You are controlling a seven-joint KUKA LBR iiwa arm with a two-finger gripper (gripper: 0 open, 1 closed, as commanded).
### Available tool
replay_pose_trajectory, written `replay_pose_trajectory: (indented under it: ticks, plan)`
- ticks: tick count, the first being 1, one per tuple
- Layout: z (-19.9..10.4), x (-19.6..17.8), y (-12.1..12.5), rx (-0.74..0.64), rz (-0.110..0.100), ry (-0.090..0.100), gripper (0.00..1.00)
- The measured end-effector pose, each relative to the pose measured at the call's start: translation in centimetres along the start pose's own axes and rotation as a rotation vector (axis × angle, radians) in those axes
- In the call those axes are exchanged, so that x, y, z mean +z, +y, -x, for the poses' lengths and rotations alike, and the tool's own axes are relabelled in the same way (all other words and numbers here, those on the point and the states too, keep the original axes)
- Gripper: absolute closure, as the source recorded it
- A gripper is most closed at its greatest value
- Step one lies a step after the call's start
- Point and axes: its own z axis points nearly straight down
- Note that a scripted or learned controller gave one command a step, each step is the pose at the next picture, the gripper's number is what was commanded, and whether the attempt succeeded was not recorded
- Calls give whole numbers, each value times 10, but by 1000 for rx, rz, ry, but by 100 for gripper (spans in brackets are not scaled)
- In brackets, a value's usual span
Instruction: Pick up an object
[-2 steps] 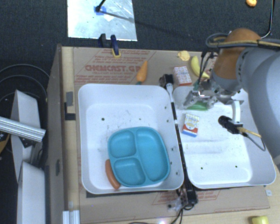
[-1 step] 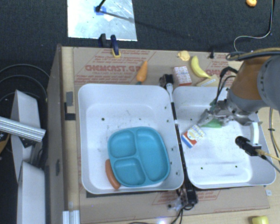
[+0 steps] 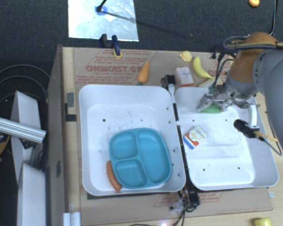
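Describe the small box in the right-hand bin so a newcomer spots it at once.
Find the right-hand bin, where the arm reaches in. Near its left wall lies a small white box. Red and blue print sets it apart from the green item at the gripper.

Grey arm (image 3: pixel 273 79) reaches in from the right — orange-banded wrist (image 3: pixel 246 62) bent downward, jaws low.

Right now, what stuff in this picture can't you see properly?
- Green thing in the right bin, camera view: the gripper covers most of it, so its shape is unclear.
- Small white packet in the same bin: its print is too small to read.
- Yellow thing at bottom right: cut off by the picture's bottom edge.
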Motion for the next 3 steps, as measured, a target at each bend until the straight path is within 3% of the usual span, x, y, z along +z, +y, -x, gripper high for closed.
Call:
replay_pose_trajectory:
  ticks: [1, 2, 3]
  plan:
    - [0, -10, 0, -1, 0, 0, 100]
    - [-12, -60, 12, -1, 0, 1, 100]
    - [-56, -103, -54, 0, -9, 2, 100]
